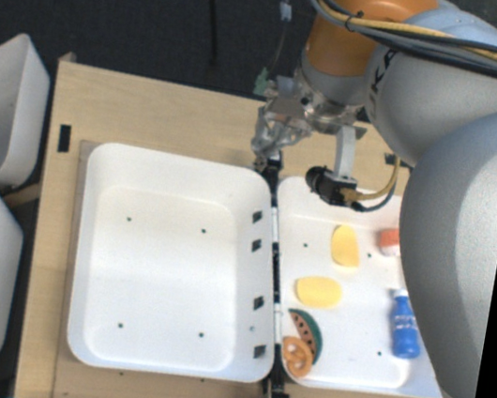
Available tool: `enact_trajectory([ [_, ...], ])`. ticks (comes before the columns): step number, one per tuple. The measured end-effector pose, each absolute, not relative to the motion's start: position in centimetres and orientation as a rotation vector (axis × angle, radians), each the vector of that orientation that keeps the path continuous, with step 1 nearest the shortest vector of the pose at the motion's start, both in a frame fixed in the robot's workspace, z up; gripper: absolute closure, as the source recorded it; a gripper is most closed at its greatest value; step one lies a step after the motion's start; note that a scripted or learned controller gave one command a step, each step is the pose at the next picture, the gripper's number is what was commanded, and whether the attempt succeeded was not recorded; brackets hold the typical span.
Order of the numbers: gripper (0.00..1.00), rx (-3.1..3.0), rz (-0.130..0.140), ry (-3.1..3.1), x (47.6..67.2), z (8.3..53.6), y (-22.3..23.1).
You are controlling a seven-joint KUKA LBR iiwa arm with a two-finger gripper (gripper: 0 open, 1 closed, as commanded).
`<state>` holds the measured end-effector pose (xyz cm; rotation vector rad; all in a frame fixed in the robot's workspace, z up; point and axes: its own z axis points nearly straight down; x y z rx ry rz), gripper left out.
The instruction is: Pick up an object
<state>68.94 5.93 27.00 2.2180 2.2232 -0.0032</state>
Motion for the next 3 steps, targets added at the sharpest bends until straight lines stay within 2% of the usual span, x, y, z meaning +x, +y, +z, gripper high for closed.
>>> enact_trajectory([
  [3, 1.0, 2.215, 0.0, 2.225, 69.0, 27.1, 7.6],
])
